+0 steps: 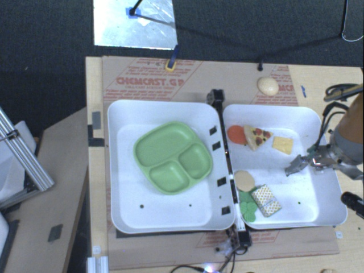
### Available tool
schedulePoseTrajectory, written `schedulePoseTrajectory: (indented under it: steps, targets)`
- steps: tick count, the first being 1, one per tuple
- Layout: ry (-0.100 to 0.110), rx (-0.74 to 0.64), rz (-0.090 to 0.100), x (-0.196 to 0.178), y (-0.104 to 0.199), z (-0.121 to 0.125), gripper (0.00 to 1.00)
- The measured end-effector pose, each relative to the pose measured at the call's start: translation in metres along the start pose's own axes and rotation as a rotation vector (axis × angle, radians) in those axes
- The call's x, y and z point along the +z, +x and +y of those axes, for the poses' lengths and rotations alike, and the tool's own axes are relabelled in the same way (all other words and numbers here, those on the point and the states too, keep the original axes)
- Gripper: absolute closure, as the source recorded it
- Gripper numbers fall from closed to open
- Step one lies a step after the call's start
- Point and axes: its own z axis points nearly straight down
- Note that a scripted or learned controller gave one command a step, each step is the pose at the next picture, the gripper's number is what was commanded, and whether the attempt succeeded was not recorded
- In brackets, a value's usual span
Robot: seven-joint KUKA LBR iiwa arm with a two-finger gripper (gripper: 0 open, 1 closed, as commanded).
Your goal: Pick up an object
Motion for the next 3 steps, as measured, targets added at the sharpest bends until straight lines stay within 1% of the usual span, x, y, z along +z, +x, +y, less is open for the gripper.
schedulePoseTrajectory:
  steps: [1,2,3]
  targets:
    - [-0.002,0.0,0.0,0.051,0.0,0.0,0.0]
    - [-0.007,0.0,-0.003,0.038,0.0,0.002,1.0]
    - [-0.007,-0.003,-0.003,-0.005,-0.001,-0.001,1.0]
